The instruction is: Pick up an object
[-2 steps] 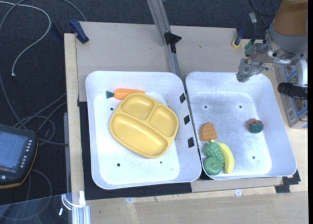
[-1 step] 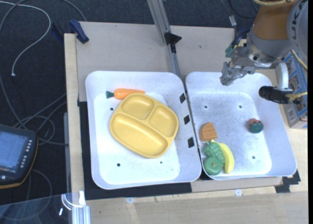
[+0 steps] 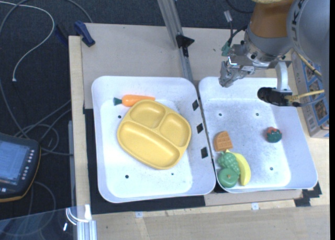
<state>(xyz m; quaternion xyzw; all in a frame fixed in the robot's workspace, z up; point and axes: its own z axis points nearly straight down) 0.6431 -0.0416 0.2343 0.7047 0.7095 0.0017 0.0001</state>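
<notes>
I cannot tell how the gripper [image 3: 229, 78] fingers stand; the small strawberry [image 3: 272, 134], at 3 o'clock in the right bin [image 3: 293, 181], looks light, stiff, slippery, so I would pinch its middle.

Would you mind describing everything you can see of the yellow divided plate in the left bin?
The yellow plate looks like smooth moulded plastic, roughly a rounded rectangle, with raised ridges dividing it into three compartments: one long one and two smaller ones. It lies flat and right side up on the floor of the left bin, turned at a slant to the bin's walls. Nothing lies in its compartments. A toy carrot lies close by its upper edge; whether they touch is unclear.
</notes>
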